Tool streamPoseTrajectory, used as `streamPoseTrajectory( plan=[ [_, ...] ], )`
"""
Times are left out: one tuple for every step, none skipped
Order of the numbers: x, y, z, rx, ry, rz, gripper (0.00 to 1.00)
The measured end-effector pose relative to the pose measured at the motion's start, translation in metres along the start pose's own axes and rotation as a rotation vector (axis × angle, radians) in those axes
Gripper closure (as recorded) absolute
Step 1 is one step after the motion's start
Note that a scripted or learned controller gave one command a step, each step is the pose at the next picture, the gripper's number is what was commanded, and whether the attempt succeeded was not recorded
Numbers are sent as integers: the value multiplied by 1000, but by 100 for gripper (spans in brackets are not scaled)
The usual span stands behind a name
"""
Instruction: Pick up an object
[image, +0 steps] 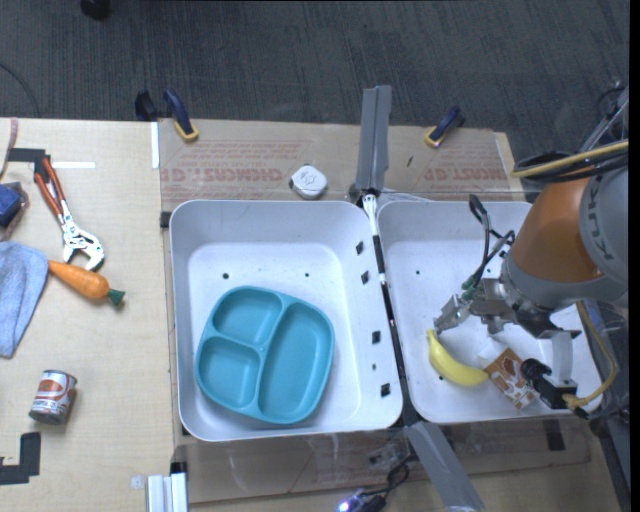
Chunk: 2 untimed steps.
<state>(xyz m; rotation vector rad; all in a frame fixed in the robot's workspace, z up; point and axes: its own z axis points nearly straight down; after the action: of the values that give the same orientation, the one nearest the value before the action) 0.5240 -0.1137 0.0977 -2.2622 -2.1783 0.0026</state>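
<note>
A yellow banana (454, 365) lies in the right bin (420, 262), near its front wall. A brown snack packet (508, 376) rests just right of the banana. My gripper (452, 314) hangs low over the right bin, directly above the banana's upper left end, with the orange-banded wrist (556, 238) behind it to the right. Nothing visible is held by the gripper. A black cable runs along the wrist down to the gripper.
The left bin (190, 262) holds a teal divided plate (265, 354). Left of the bins lie a carrot (82, 281), red-handled pliers (62, 215), a blue cloth (18, 292) and a small can (51, 394). A white round object (309, 181) sits behind the bins.
</note>
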Motion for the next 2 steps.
streamPoseTrajectory(
  plan=[
    [-48,-45,7,0,0,-75,0],
    [-49,-44,-2,-2,0,-73,100]
  ],
)
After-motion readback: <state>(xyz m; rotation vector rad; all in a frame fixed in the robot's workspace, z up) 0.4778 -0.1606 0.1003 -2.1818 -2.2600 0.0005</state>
